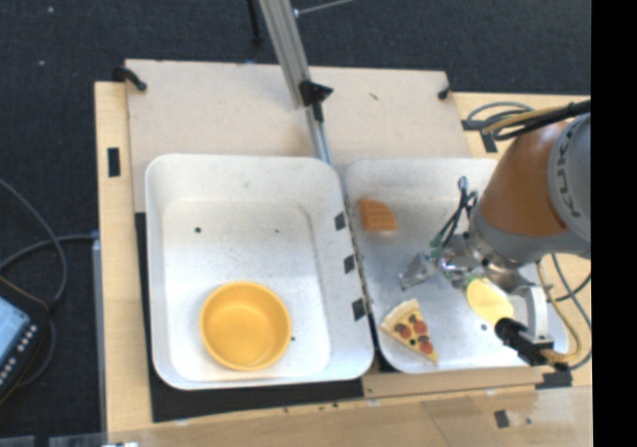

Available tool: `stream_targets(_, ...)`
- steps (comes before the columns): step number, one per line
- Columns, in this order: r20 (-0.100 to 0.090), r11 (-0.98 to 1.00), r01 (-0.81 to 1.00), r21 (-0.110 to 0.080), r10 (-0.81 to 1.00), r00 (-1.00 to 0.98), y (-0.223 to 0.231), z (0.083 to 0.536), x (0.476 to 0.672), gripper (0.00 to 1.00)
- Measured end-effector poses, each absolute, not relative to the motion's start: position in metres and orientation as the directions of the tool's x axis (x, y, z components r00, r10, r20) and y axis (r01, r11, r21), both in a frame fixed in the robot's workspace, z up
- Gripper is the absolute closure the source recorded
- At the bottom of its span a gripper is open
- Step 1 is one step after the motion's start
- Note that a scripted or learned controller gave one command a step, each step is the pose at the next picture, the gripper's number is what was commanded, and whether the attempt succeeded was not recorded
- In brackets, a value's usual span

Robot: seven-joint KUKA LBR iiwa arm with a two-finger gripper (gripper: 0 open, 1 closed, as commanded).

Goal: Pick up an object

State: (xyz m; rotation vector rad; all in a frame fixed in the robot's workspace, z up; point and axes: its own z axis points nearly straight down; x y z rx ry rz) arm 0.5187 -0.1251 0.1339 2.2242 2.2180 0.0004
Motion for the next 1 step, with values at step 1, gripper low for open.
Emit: stream_targets(1, -0.002, -0.001, 1.000, 0.000, 1.000, 0.001, -0.1263, 0.0996, 0.5188, 0.00)
